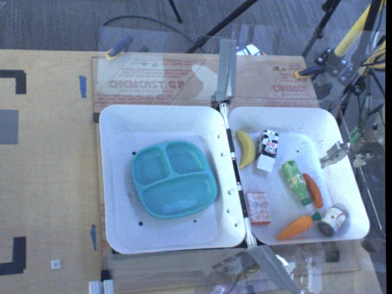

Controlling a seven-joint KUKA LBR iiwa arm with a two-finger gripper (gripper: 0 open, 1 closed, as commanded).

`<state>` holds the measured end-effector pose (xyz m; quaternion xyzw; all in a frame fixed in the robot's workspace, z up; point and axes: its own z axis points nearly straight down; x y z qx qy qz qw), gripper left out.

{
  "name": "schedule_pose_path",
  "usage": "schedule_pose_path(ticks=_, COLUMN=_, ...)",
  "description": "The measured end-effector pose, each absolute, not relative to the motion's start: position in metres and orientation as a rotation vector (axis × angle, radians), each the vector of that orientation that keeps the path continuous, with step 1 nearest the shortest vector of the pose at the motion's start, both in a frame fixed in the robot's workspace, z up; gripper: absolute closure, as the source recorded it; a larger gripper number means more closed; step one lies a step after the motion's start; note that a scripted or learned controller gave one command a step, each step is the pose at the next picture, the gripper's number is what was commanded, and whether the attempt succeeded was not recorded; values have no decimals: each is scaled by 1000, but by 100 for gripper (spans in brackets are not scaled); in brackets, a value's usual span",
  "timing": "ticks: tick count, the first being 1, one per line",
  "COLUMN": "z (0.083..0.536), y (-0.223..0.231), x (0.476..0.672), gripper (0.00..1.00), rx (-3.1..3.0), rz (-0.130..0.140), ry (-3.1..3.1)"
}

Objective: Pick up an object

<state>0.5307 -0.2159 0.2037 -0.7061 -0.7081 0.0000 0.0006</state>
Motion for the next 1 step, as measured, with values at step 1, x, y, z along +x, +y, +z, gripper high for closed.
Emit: schedule_pose_path(ticks=1, z=86, y=-172, x=593, gripper=0, rx=-2045, rz=-4, ry=-2391)
